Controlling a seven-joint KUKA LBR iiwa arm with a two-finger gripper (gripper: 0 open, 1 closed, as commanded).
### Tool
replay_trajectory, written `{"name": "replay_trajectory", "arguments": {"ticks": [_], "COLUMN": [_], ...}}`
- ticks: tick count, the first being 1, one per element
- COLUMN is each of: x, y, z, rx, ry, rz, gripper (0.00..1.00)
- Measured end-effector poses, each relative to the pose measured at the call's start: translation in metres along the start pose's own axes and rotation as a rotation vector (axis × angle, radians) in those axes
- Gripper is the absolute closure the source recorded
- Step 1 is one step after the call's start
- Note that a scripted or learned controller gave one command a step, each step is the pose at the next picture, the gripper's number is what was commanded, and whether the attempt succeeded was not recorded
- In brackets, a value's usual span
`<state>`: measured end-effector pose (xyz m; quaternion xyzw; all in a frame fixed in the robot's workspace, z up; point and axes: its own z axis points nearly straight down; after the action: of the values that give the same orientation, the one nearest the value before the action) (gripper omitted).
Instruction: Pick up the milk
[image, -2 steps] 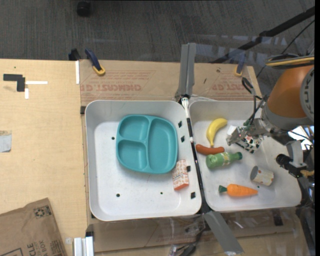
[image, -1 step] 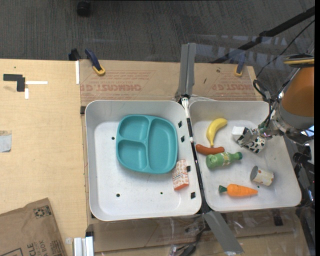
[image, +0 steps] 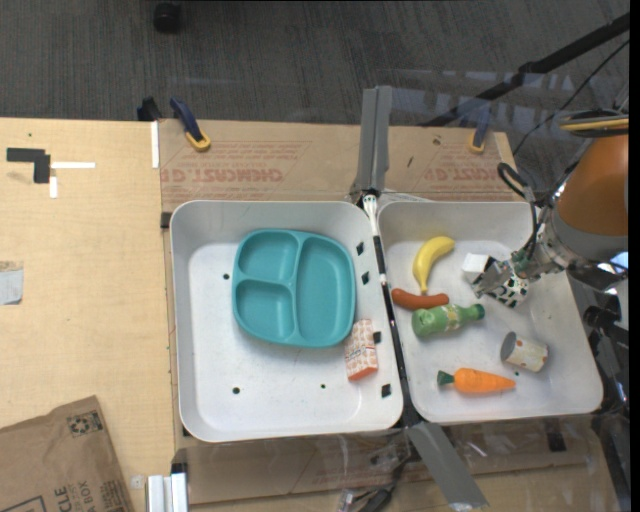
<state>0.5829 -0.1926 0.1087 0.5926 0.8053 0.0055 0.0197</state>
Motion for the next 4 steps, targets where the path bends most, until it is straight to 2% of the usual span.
{"name": "replay_trajectory", "arguments": {"ticks": [2, 3, 4], "x": [0.0, 0.024, -0.02], "y": [0.0, -0.025, -0.039], "z": [0.0, -0.001, -0.029], "rx": [0.0, -0.006, 0.031], "ry": [0.0, -0.006, 0.027], "rz": [-0.001, -0.024, -0.155], "gripper": [0.0, 0.0, 0.0]}}
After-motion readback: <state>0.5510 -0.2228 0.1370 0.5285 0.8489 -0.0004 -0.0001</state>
